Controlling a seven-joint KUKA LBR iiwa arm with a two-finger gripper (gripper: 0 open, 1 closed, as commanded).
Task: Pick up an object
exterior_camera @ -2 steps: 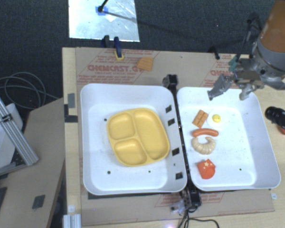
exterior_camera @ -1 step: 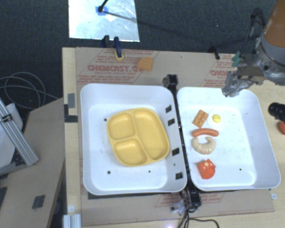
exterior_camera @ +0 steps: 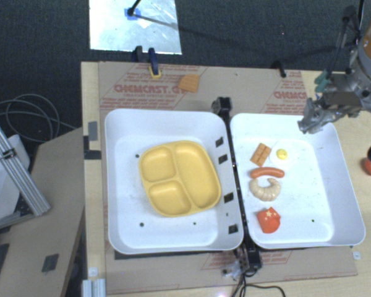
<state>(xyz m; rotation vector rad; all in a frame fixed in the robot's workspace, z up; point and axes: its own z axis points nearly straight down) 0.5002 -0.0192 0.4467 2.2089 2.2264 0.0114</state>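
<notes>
1. Dark carpet all round, with a shiny metal sheet (exterior_camera: 135, 16) lying on it up top, and a cardboard-covered bench (exterior_camera: 173, 85) carrying two white bins side by side.
2. Left bin (exterior_camera: 120, 166) has a yellow divided plate (exterior_camera: 179, 178) sitting in the middle, nothing else in it that I can spot.
3. Right bin (exterior_camera: 334, 197) is where the pickable stuff is: a small orange-brown block (exterior_camera: 260, 154), a fried egg toy (exterior_camera: 281, 154) just beside it, a sausage (exterior_camera: 267, 173) under those, a pale shrimp (exterior_camera: 266, 189) touching the sausage, and a red strawberry-ish piece (exterior_camera: 268, 220) nearer the front, probably a strawberry but it's too small to swear to.
4. Progress: basically not started. Everything is lying flat in the bin and nothing's lifted, so the whole grab is still left to do.
5. The claw (exterior_camera: 310, 124) hangs over the right bin's back edge, well apart from the food. It isn't holding or touching anything, but whether it's spread or pinched, I honestly can't tell.
</notes>
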